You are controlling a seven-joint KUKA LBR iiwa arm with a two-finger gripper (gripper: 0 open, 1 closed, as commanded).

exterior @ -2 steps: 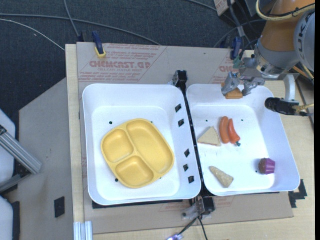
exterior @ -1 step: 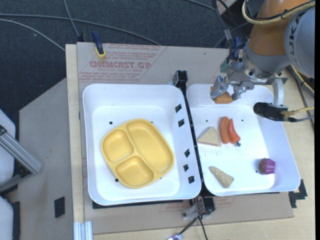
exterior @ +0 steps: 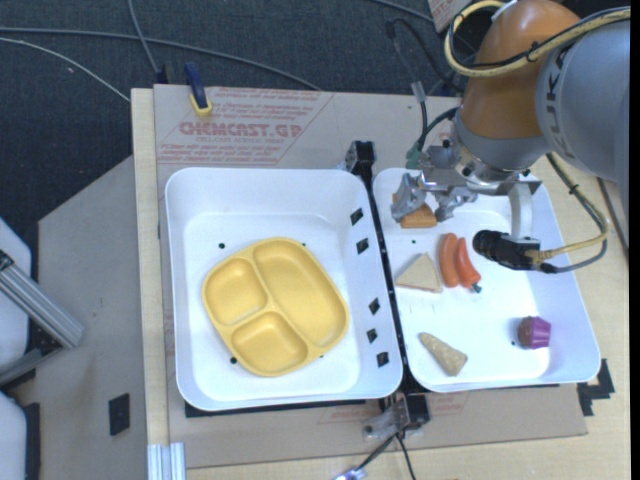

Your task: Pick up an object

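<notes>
The right bin (exterior: 560, 298) holds several small items. An orange chunk (exterior: 418, 219) lies at its far left corner, and my gripper (exterior: 424, 204) hangs right over it, touching or nearly touching its top. A pale wedge (exterior: 420, 273) and a red-orange sausage-like piece (exterior: 458, 261) lie just in front of the gripper. Nearer the front edge are a tan wedge (exterior: 442, 353) and a purple object (exterior: 534, 332). The arm's orange band and grey wrist cover the bin's far edge.
The left bin (exterior: 190, 228) carries a yellow divided plate (exterior: 275, 306). A black divider with clips (exterior: 372, 258) runs between the bins. A black cable end (exterior: 500, 248) from the arm hangs over the right bin, right of the sausage piece.
</notes>
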